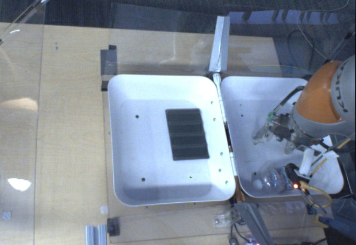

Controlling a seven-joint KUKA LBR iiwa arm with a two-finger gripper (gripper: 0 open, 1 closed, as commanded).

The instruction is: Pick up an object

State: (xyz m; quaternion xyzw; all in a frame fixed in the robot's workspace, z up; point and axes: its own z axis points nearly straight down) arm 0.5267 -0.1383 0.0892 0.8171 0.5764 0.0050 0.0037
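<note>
low in the right bin [245,99], the tool [273,127] hangs under the orange band of the arm [322,99], toward the bin's right side; its metal parts blur together, so whether it is open or closed i cannot tell, and nothing is seen held in it. just below it, near the bin's front edge, lies a clear plastic bottle [270,180] on its side, pale and see-through against the white floor, apart from the tool. judging by its look, the bottle is light, thin-walled and smooth: it will likely roll or slide away if nudged from one end, and squash a little under a hard squeeze. the best hold seems to be across the middle of its round body, the tool set square to its length, coming straight down.

count: one bottle in the right bin; one flat dark ribbed pad [187,134] in the middle of the left bin [128,104]; two white bins side by side on the tabletop [55,127]; one arm.
</note>
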